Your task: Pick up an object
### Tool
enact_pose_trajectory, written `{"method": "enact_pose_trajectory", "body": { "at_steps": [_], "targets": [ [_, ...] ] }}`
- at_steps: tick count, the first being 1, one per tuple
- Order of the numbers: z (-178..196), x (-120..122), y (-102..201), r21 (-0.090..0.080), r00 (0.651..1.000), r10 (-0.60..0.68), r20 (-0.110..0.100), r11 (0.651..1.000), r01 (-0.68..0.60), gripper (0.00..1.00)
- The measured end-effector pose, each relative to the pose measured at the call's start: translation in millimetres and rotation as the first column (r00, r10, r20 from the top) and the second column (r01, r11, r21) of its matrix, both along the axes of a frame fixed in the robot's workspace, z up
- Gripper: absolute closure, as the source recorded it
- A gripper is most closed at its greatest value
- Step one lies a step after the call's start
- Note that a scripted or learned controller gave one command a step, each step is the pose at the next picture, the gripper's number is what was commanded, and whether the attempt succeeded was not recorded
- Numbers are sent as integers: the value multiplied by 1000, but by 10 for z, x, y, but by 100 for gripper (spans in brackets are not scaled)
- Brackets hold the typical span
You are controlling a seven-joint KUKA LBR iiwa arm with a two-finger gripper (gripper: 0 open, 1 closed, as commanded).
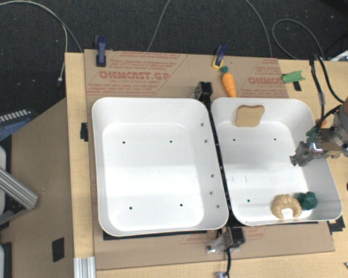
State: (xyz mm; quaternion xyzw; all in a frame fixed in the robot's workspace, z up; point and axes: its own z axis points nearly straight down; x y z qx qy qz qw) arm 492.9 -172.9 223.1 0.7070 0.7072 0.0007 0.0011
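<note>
Cardboard sheeting is covering the bench (139, 68), with dark carpet and loose cables lying behind it along the top of the frame. Nothing specific is named as the target, so the candidates are all sitting in the right-hand shallow white plastic bin (261, 155): a tan, bread-slice-shaped flat piece (249, 116) lying near the bin's upper wall, and a beige croissant-shaped toy (286, 206) resting at the lower right, touching a small dark green lumpy object (307, 200) just beside it. An orange carrot-shaped toy (228, 84) is lying outside the bins on the cardboard, above the gap between them. The left-hand white bin (153, 161) is sitting right next to the other one, their walls touching.

The two-finger gripper (300, 155) is reaching in from the right edge, hovering over the right side of the right bin, between the bread piece and the croissant but well apart from both. Honestly it's too blurry to tell how it's set, and I'm not seeing anything in it.

So progress-wise, I'd say the pick isn't done yet: choosing something, dropping onto it, and lifting are all still ahead.
</note>
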Motion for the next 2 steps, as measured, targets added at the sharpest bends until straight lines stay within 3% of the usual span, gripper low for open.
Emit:
{"method": "enact_pose_trajectory", "body": {
  "at_steps": [2],
  "targets": [
    [-48, 391, 1063, 2, 1000, 5, -3, 1000, -5, 100]
  ]
}}
